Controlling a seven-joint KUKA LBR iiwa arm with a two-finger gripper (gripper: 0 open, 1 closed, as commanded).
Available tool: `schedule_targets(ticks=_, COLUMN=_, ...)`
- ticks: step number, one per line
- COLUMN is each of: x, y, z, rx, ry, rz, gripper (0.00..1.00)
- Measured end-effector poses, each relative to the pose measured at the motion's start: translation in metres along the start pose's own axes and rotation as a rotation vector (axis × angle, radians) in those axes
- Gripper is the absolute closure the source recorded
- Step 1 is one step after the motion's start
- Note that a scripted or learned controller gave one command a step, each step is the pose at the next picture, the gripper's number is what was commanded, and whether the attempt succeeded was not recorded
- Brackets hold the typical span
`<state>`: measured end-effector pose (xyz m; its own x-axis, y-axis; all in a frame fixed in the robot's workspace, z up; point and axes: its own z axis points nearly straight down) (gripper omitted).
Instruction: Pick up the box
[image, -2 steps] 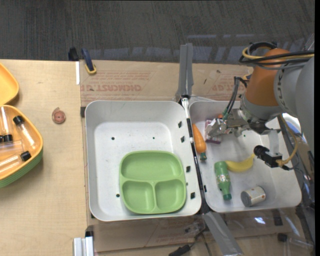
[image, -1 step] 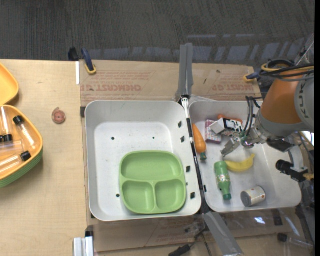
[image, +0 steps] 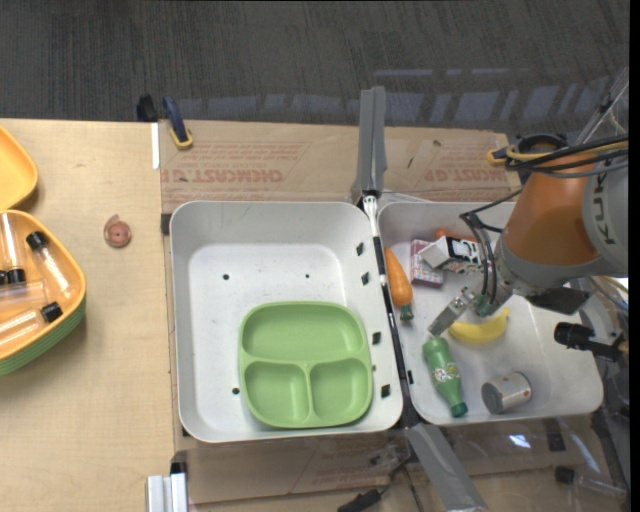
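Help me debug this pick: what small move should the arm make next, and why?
Probably shift the gripper up toward the far side of the right bin, where the box lies. It now sits by the banana, short of the box.

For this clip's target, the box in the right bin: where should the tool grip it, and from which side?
The box lies flat near the far end of the right bin, beside the carrot. Probably best from straight above, pinching across its narrower width. The arm hides its right side, so the edges there are unclear.
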<state>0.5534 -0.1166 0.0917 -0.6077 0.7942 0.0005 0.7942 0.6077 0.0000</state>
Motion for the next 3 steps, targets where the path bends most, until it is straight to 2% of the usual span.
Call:
schedule_targets(ticks=1, x=-0.065, y=0.016, z=0.0, rx=0.0, ry=-0.003, rz=0.57, gripper=0.0)
schedule_targets(ticks=2, x=-0.113, y=-0.021, z=-0.043, rx=-0.001, ry=0.001, rz=0.859, gripper=0.0)
schedule_targets(ticks=3, x=-0.078, y=-0.053, z=0.001, rx=0.001, ry=0.007, rz=0.623, gripper=0.0)
